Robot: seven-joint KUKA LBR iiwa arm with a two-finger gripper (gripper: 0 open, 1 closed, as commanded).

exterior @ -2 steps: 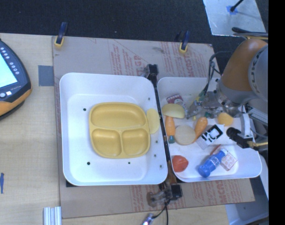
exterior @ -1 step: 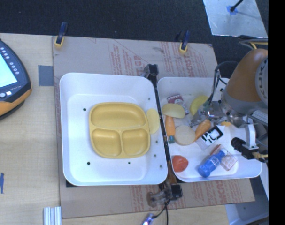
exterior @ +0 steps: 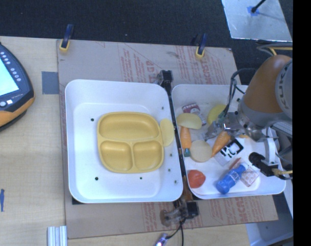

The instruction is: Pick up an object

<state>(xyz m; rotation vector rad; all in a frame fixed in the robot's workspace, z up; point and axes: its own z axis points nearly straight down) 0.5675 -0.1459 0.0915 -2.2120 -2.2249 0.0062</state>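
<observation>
Though ringed by toys, hand (exterior: 223, 129) near right bin's rim (exterior: 232, 88).

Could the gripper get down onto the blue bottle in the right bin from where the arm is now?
Probably yes. The blue bottle lies uncovered near the right bin's front edge, with the arm just above; a clear packet touching it could crowd the grasp.

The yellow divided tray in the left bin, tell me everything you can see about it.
The yellow divided tray looks like smooth moulded plastic with rounded corners. It has three compartments: one long one across the far side and two smaller ones side by side nearer the camera. It lies flat and right side up on the floor of the left bin, about in the middle, with a small tab at its right edge near the bin's wall.
</observation>
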